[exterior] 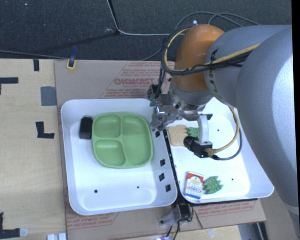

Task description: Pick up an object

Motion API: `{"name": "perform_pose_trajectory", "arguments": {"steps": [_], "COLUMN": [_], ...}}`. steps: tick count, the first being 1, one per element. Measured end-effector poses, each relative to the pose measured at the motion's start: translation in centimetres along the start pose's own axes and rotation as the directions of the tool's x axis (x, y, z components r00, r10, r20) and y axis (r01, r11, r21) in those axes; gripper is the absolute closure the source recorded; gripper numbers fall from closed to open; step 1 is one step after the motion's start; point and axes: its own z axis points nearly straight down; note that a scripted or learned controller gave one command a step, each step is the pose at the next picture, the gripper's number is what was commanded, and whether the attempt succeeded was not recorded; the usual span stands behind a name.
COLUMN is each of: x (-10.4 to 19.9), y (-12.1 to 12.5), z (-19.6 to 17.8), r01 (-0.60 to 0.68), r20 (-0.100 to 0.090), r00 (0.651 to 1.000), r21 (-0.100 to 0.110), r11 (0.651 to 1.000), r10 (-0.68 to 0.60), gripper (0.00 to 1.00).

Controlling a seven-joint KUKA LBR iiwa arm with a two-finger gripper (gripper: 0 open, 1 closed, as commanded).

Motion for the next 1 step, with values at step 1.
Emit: {"name": "perform_pose_trajectory", "arguments": {"steps": [1], "x": [4.89], "y": [1.25], "z": [-1.70], "r01": [0.000], "r20": [-0.001], "r00": [1.000], "r21": [-0.002], "r11": [1.000], "r10": [0.000], "gripper": [1.00]}}
